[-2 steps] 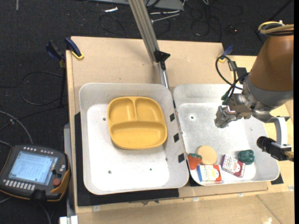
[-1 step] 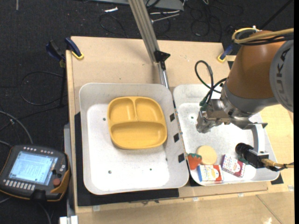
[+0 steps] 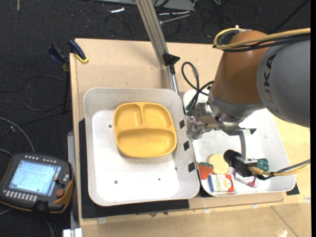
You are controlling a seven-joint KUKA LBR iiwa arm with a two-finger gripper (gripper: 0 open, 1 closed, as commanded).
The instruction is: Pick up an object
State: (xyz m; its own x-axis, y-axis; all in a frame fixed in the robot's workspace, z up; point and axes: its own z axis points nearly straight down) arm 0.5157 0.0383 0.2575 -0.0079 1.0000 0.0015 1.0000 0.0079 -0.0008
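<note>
The desk (image 3: 123,58), a pale wooden surface in the middle of the frame, carries two shallow white bins side by side. The left bin (image 3: 98,181) holds a yellow divided plate (image 3: 144,130) with three compartments, lying flat in the bin's upper half, apart from the walls. The right bin (image 3: 276,142) sits at the right of the frame, and the arm (image 3: 252,78), grey with a broad orange band, reaches over it from the upper right and covers much of its upper part. The end effector (image 3: 197,125) hangs at the upper left corner of the right bin, just beside the wall shared with the left bin; whether it is open or closed cannot be told from this angle, and nothing can be seen in its grip. A cluster of small objects lies at the lower edge of the right bin: a round cream-coloured piece (image 3: 217,162), a small red and white box (image 3: 220,183) just below it, an orange-red item (image 3: 205,170) at their left, and a teal-handled tool (image 3: 256,165) to the right. At the lower left of the frame a control pendant (image 3: 34,181) with a lit screen rests on the dark floor.
</note>
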